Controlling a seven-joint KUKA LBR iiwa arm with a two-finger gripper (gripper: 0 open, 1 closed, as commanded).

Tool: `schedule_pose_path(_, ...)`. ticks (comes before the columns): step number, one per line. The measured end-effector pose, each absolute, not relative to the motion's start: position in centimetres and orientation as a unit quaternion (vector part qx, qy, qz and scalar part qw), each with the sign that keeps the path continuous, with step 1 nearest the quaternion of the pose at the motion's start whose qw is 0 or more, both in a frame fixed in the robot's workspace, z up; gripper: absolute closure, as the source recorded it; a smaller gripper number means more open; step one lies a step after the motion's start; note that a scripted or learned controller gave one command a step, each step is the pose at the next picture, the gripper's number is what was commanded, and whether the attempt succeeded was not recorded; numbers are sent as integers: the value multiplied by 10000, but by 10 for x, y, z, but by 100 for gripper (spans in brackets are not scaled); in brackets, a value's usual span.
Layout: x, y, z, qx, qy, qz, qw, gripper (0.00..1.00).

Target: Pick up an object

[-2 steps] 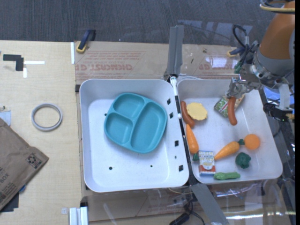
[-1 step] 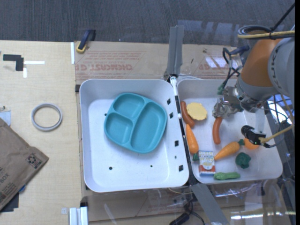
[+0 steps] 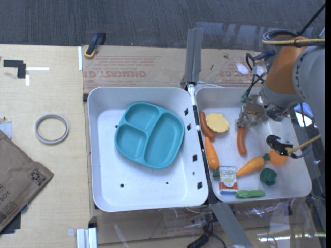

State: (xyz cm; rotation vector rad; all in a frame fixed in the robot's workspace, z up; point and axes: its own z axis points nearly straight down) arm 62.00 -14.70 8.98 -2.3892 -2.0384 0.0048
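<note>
Arm reaches in from the right over the right bin. Tool hangs low at the bin's upper middle, just above the top end of a red sausage; whether it touches is unclear, and tool state cannot be told from this angle.

Right bin is crowded. Yellow disc sits left of the tool, with a second sausage beside it along the left wall. Below that lies a long carrot. A small carton sits at lower middle, a green pod just under it. Another carrot lies tilted at centre right, next to an orange fruit and a dark green piece. A black cable end hangs over the fruit.

Left bin holds a teal plate with three compartments, tilted slightly.

Bins rest on cardboard on a wooden table. On the table to the left: tape ring, brown box, yellow-black clamp. Dark carpet runs behind.
</note>
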Motion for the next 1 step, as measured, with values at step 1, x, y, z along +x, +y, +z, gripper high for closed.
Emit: schedule_pose_path(1, 641, -114, 227, -6886, -7251, 14, 5, 100)
